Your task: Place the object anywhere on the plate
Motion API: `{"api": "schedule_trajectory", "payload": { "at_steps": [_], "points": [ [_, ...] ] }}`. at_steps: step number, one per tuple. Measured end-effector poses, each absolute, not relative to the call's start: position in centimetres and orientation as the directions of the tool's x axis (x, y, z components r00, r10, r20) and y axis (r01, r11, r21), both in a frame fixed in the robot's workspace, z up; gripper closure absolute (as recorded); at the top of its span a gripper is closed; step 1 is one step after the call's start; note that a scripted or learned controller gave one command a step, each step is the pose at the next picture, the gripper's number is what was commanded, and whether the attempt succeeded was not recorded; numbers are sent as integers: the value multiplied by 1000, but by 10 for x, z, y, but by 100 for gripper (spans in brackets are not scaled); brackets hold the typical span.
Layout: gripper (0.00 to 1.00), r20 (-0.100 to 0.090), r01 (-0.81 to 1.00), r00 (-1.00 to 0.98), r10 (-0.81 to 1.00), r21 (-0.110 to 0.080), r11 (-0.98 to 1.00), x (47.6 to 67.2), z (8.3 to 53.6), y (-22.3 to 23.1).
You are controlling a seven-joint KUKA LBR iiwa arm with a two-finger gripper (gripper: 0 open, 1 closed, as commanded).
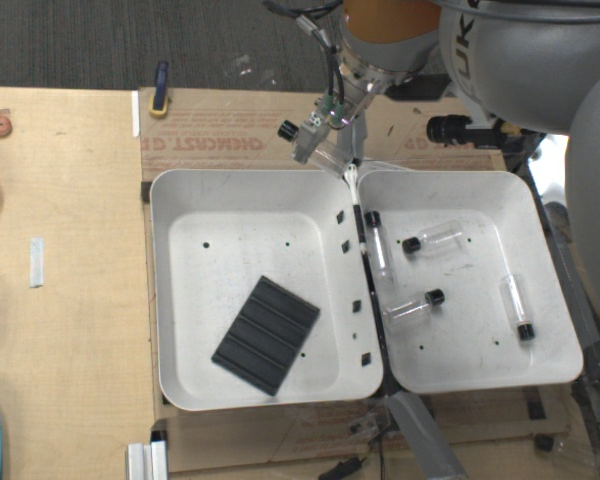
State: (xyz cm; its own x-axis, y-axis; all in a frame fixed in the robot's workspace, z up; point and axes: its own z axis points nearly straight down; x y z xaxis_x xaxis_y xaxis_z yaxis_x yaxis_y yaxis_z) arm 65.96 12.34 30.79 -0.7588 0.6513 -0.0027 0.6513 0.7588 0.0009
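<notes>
The gripper (342,146), its state impossible to tell, hangs over the back rims between the left white bin (180,193), holding a black ribbed plate (267,334), and the right white bin (520,193), holding four clear black-capped tubes (375,240).

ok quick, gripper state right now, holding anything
gripper: above the back rim where the two bins meet; open or closed cannot be told from this view, and nothing can be seen in its grasp.

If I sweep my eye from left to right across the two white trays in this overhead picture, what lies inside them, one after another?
Left bin: a black ribbed plate. Then the right bin, holding four clear vials with black caps: one along the divider → one low near the middle → one higher up → one by the right wall.
</notes>
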Motion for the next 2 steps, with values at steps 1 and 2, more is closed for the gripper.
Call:
{"api": "schedule_trajectory", "payload": {
  "at_steps": [1,2],
  "points": [
    [100,-3,271,-963,271,1,963,647,361,182],
    [100,-3,75,-997,75,0,997,653,432,211]
  ]
}}
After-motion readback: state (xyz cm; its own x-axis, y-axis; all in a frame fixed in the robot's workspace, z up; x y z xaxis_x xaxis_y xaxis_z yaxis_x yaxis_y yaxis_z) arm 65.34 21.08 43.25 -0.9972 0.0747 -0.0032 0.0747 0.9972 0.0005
